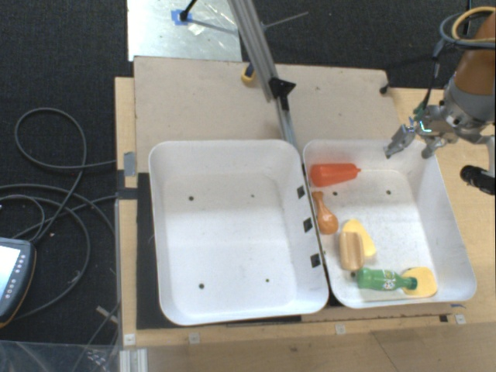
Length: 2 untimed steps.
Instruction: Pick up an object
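- At the far left, a handheld pendant (14, 279) with a lit screen lies on the dark floor, with black cables (54, 184) looped beside it.
- The left bin (167, 208) sits on the counter (201, 99); its white floor shows a few small dark dots.
- A grey pole (256, 37) slants down from the top and ends at the seam between the two bins.
- The right bin (453, 239) holds all the objects, gathered along its left side and front edge.
- An orange bottle (333, 173) lies on its side near the back left corner, neck pointing right.
- An orange-brown spoon-like piece (325, 215) lies just below it, its rounded end toward the front.
- A toy hot dog (354, 247) (tan sausage on a pale yellow bun) lies just right of the spoon piece.
- A green bottle (383, 280) lies on its side near the front edge, cap end pointing right; it has a white label, but the writing is too small to read.
- A yellow piece (424, 281) lies touching the green bottle's cap end, partly behind it.
- The tool (411, 144) hangs over the back right corner of the right bin, well apart from every object. Its two fingers are spread wide, with nothing between them and touching nothing that can be seen.
- The grey arm (469, 76) with its orange band rises above it at the right edge.
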Tool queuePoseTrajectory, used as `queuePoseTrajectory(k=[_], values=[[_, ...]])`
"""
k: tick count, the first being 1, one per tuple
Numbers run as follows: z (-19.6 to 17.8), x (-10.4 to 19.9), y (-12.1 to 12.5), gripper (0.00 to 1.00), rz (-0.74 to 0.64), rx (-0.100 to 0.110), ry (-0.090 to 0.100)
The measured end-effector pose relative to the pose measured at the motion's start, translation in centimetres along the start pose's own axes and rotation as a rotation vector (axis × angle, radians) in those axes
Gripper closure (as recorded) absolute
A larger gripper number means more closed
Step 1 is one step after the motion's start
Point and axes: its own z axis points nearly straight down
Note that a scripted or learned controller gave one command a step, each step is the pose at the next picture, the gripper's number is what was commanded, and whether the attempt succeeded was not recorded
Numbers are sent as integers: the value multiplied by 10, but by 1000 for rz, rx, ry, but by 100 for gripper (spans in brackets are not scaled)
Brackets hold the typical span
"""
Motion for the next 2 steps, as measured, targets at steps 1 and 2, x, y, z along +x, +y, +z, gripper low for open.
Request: queuePoseTrajectory(k=[1,2], values=[[-3,0,1,0,-3,-4,-2],[51,-8,6,0,0,0,-1]])
